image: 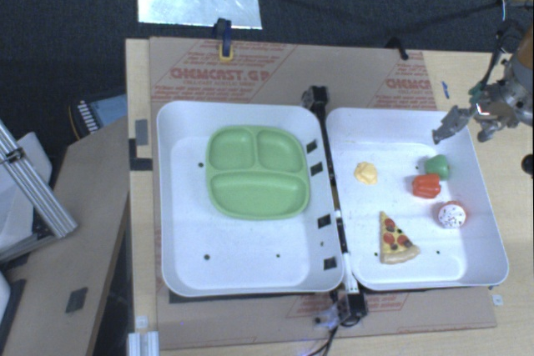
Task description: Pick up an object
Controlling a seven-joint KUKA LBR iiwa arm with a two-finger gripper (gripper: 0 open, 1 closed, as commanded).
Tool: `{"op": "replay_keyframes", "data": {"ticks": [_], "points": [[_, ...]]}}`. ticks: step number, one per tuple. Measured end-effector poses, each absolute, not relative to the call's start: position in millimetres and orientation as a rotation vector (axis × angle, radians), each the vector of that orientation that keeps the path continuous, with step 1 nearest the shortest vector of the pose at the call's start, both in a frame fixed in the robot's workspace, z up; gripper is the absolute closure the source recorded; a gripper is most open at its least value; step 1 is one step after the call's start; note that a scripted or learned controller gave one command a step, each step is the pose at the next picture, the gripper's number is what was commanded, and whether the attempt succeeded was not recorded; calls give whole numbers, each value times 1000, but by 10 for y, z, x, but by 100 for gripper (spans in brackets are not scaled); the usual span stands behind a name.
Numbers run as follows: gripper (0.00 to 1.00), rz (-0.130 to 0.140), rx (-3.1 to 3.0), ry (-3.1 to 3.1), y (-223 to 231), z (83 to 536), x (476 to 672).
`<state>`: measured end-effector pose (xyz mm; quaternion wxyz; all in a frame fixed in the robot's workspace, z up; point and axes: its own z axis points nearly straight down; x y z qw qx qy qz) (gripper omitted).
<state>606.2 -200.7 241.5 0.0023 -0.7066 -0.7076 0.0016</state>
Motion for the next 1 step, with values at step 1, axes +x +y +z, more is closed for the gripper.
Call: {"op": "replay_keyframes", "data": {"ticks": [1], "points": [[0,-1,-2219,-2227,-2005,2458,6081]]}}
